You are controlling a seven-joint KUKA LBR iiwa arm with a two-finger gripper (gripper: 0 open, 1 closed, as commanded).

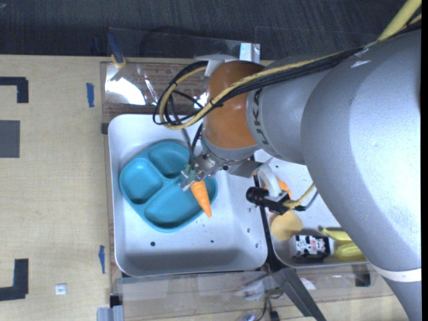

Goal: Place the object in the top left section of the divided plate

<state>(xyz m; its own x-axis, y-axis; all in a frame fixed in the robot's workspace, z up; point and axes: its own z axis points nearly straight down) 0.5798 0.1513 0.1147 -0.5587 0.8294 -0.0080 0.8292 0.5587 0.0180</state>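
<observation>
You are looking down on two shallow white bins set side by side on the bench. The left bin fills the middle of the frame and holds one blue divided plate with three sections, lying in the bin's upper left part. One toy carrot, orange with a green top, lies over the plate's right edge, tip pointing toward the lower right, its green end at the ridge between the sections. None of the three sections has anything lying fully inside it; the carrot covers only the right rim area.

The right bin is mostly covered by the arm. In the part you can see, toward the lower right of the frame, you can count one round yellowish object, one small black and white item and one yellow item just beside it.

The grey arm comes in from the right, its orange band above the plate. The gripper sits right at the carrot's green end, touching or nearly so. You cannot tell how far its jaws stand apart, nor whether they have hold of the carrot.
</observation>
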